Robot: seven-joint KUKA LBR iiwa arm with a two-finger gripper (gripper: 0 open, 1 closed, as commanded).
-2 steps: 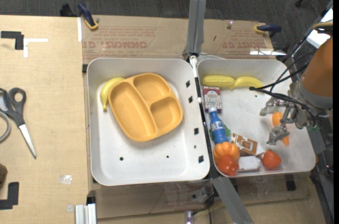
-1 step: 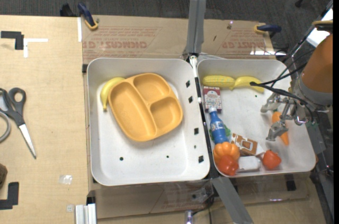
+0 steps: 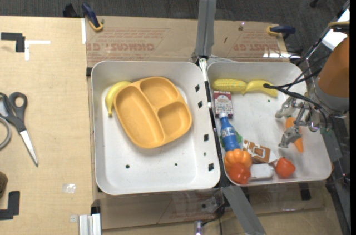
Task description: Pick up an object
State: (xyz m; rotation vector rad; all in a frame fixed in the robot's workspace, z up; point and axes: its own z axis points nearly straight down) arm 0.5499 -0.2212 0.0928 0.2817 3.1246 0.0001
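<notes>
You are at the approach step: the gripper [image 3: 293, 127] hangs low over the right bin [image 3: 261, 70], near its right wall, and nothing is lifted yet. The fingers look parted, with a small orange piece, likely a carrot [image 3: 298, 144], showing between and just below them; whether the metal is touching it or merely hovering above it you cannot tell from this slant, so do not count it as held. If the carrot is your target, the next move calls for a short straight descent, then a close, then a lift that clears the bin wall on the right; the risk I would judge is that so small a piece lying by the wall slips out or gets pushed aside. The other candidates lie well apart from the fingers, to their left: a corn cob [image 3: 229, 84] and a banana [image 3: 261, 87] at the far edge, a red box [image 3: 222, 103] and a blue bottle [image 3: 228, 134] along the divider, and an orange pepper [image 3: 238, 158], a brown packet [image 3: 256, 151] and a tomato [image 3: 285, 168] crowded at the near edge. The left bin [image 3: 111, 173] carries a yellow tray [image 3: 151, 111] with a second banana [image 3: 114, 95] tucked against its left rim.
</notes>
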